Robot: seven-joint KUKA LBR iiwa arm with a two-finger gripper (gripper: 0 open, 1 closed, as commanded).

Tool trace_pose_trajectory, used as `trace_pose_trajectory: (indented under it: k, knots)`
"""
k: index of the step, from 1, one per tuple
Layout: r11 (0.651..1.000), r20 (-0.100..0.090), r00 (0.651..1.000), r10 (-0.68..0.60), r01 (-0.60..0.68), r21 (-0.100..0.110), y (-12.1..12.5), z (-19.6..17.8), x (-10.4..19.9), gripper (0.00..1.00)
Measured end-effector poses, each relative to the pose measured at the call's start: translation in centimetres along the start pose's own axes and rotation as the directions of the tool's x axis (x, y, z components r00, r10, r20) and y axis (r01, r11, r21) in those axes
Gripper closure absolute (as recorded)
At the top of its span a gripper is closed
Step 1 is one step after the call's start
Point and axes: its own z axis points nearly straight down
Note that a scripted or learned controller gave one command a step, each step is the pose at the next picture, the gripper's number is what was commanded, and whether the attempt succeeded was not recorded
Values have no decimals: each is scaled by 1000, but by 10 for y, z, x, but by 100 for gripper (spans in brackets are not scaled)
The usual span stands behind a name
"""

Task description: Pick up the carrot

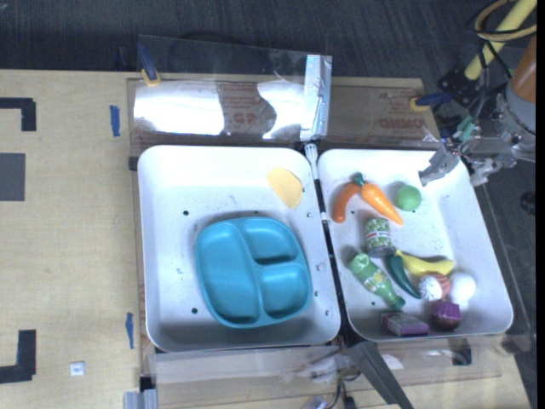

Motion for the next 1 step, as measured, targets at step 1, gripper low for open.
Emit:
trace_pose_trajectory:
  k: [1]
  knots:
    - [984, -1, 985, 175, -175, 12, 52, 130, 48, 0]
